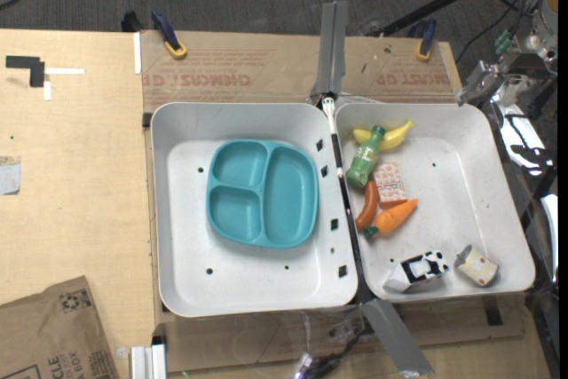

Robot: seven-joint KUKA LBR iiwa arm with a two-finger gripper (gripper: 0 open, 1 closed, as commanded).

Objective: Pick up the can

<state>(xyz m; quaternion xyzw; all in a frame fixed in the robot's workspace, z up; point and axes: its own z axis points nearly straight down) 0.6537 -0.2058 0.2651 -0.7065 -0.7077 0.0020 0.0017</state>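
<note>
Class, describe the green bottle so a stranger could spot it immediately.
Find the right-hand white bin of the two. Near its left wall sits a cluster of toy food, and the green bottle is at the far end, beside the yellow banana. Its green body sets it apart from yellow, orange and red neighbours.

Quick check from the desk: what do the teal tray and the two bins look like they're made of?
Teal tray: looks like moulded plastic, smooth and semi-matte, with rounded compartment walls and even colour. Left bin and right bin: probably thin formed plastic, though painted metal is possible; white, with a soft sheen, rounded corners and a rolled rim.
</note>
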